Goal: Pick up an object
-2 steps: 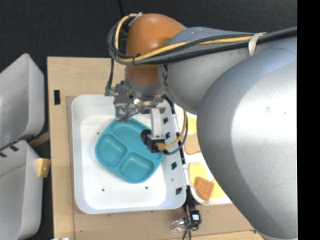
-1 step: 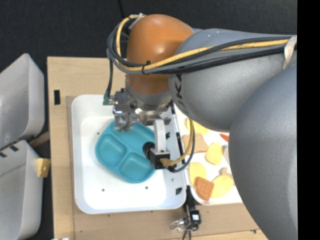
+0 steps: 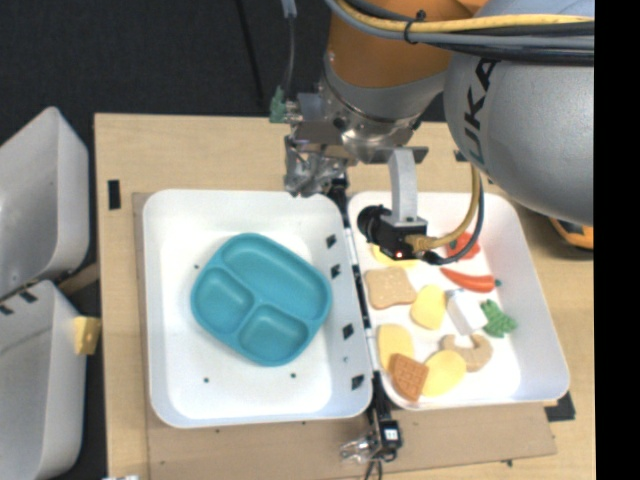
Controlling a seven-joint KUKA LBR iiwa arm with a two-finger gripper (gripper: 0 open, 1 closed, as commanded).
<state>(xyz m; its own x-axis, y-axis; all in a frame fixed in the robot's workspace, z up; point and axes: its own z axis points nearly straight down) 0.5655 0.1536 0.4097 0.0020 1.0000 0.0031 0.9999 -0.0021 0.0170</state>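
Note:
My gripper (image 3: 312,176) hangs over the far rim of the left bin (image 3: 170,368), close to the divider between the two bins, with nothing visibly held. A teal divided plate (image 3: 262,298) lies flat in the middle of the left bin, in front of and left of the gripper. The right bin (image 3: 535,348) holds several toy foods: a toast slice (image 3: 389,287), a yellow piece (image 3: 428,307), a red pepper (image 3: 468,278), a green broccoli (image 3: 497,318), a mushroom (image 3: 470,351) and a brown waffle (image 3: 408,376). The arm hides the far part of the right bin.
Two more yellow pieces (image 3: 395,342) (image 3: 446,372) and a white piece (image 3: 461,316) lie among the foods. A white container (image 3: 40,198) stands off the bench at the left. The wooden bench edge (image 3: 120,148) runs around the bins.

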